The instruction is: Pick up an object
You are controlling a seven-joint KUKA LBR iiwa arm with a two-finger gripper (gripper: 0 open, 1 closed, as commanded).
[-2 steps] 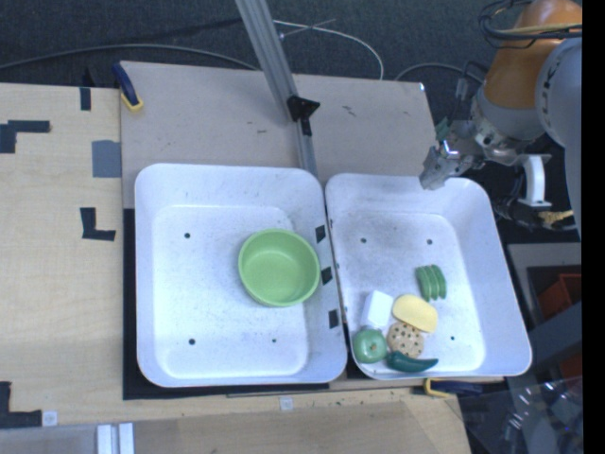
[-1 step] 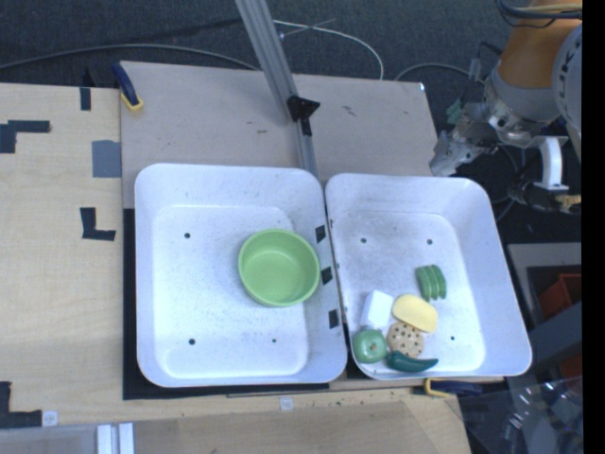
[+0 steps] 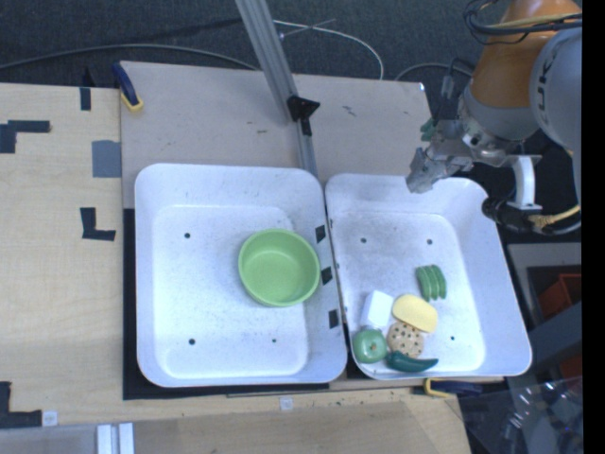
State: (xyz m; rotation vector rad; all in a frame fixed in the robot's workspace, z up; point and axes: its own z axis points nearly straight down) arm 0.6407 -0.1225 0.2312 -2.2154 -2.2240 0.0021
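Bench [image 3: 208,130]: two bins [image 3: 151,253], one green bowl [image 3: 279,268], gripper [image 3: 423,175] aloft.

Grey arm (orange band) reaching from right, gripper [image 3: 423,179] angled downward.

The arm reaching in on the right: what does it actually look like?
The arm is grey metal with a rounded orange band near the top, and black cables loop around it. It narrows to a small grey end effector. A white bracket and yellow wires hang beside it.

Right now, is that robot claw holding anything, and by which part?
Nothing is held: the gripper hangs above the right bin's far rim, apart from the toys.
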